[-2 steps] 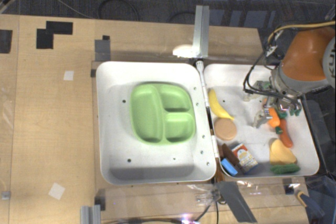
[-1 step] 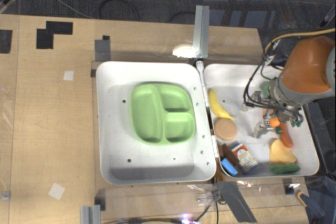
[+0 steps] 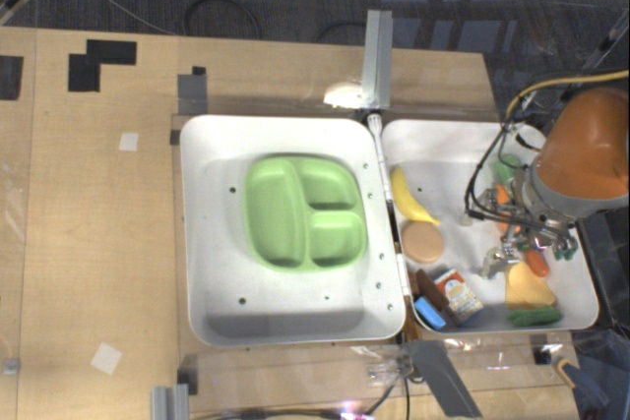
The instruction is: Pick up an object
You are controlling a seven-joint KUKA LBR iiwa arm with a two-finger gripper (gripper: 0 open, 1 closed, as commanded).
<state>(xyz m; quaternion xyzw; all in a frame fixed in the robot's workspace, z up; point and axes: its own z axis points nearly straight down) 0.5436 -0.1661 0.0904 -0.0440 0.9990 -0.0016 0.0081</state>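
The right bin (image 3: 433, 145) holds a yellow banana (image 3: 408, 198), a round tan disc (image 3: 424, 243), a small orange-and-white carton (image 3: 459, 293), a blue piece (image 3: 430, 314), a dark brown piece (image 3: 429, 288) and a yellow wedge on a green base (image 3: 530, 296). My gripper (image 3: 516, 249) reaches down into the right half of this bin, just above the yellow wedge. Small orange and green items (image 3: 536, 261) lie around its tip, partly hidden by the wrist. The orange band (image 3: 589, 145) of the arm covers the bin's right side.
The left bin (image 3: 212, 300) holds a green divided plate (image 3: 301, 211) at its middle. A metal post (image 3: 376, 59) stands behind the seam between the bins. Cables loop around the wrist. Wooden bench top stretches away to the left.
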